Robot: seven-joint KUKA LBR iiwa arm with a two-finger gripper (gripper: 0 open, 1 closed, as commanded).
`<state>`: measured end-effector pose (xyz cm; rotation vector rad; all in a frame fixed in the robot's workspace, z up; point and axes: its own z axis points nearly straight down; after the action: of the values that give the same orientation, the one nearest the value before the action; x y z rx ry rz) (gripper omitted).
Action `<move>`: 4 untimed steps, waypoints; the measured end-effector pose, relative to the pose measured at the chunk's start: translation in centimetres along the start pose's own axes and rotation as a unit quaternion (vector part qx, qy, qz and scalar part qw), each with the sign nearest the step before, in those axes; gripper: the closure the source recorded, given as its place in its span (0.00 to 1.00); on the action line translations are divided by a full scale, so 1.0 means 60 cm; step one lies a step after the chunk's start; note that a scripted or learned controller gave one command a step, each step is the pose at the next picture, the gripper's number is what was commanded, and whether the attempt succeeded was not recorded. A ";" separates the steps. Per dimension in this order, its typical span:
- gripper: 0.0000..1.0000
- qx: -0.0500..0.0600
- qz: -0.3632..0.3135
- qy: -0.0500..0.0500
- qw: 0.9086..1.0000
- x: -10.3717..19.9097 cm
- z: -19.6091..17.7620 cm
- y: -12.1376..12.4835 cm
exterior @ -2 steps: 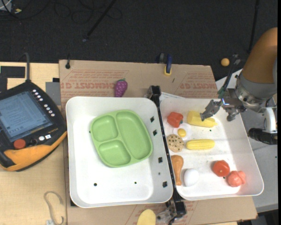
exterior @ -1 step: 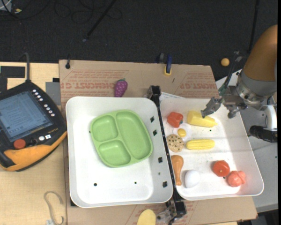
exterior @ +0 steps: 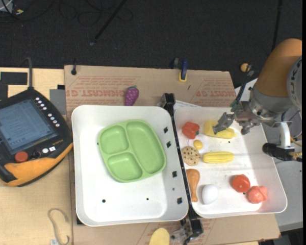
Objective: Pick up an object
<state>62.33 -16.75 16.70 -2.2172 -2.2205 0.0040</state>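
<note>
Upper right of frame, right bin (exterior: 275,188): gripper (exterior: 233,122) spread wide, straddling yellow piece (exterior: 219,132), nothing clamped. Risk: fingers may close off-centre; the rounded piece could squirt toward red pepper (exterior: 190,130)

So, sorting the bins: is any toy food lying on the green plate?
No, the green plate lies bare in the left bin.

The right bin (exterior: 275,188) holds the toy foods. A yellow banana (exterior: 219,131) lies near the back, with a red pepper (exterior: 190,130) to its left. Below sit a small yellow piece (exterior: 198,144) and a speckled cookie (exterior: 190,155), beside a corn cob (exterior: 218,157) lying crosswise. Toward the front are a tan drumstick (exterior: 193,182), a white egg (exterior: 209,194), a red tomato (exterior: 240,182) and a pink-red fruit (exterior: 257,193)
</note>
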 end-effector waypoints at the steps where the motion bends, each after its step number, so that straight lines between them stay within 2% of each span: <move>1: 0.00 0.000 0.000 0.000 1.000 -0.007 0.075 0.002; 2: 0.00 -0.002 -0.001 0.000 1.000 -0.001 0.134 0.003; 3: 1.00 -0.003 -0.001 0.000 1.000 -0.001 0.113 0.005; 4: 1.00 -0.003 0.002 0.000 1.000 0.003 0.030 -0.010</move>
<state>61.72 -16.58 14.88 -2.2240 -2.2202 -0.0017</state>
